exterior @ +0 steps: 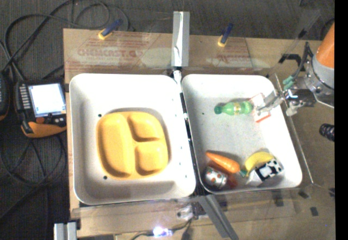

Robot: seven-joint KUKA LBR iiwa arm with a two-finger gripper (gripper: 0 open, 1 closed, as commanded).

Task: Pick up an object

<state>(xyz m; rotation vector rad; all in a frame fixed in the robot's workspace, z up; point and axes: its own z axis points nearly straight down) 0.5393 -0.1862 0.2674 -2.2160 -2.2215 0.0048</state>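
In the camera view we see the bench (pixel 76 43) carrying two shallow white bins side by side, and we take the right bin (pixel 242 134) as our landmark. The arm (pixel 326 59) comes in over its upper right corner, grey with an orange band showing at the frame's edge. The gripper (pixel 269 104) hangs just inside that corner, and a small white-and-red piece sits at its tip; we cannot tell whether the fingers are apart or together, nor whether they touch anything.

Inside the right bin, a green plastic bottle (pixel 234 108) lies on its side in the upper middle, its right end just beside the gripper tip. Along the bin's lower wall we see a carrot (pixel 223 162) lying at a slant, a round metallic object (pixel 213 177) just below the carrot, and a banana (pixel 257 159) to the carrot's right. A small black-and-white object (pixel 268 170) rests against the banana's lower side, near the bin's lower right corner.

To the left of the right bin, touching it along a shared edge, sits the left bin (pixel 81 141), which holds a yellow divided tray (pixel 132 142) with three compartments. Well to the left of both bins, off the bench, a small device with a lit screen (pixel 46 99) lies among black cables (pixel 38 16).
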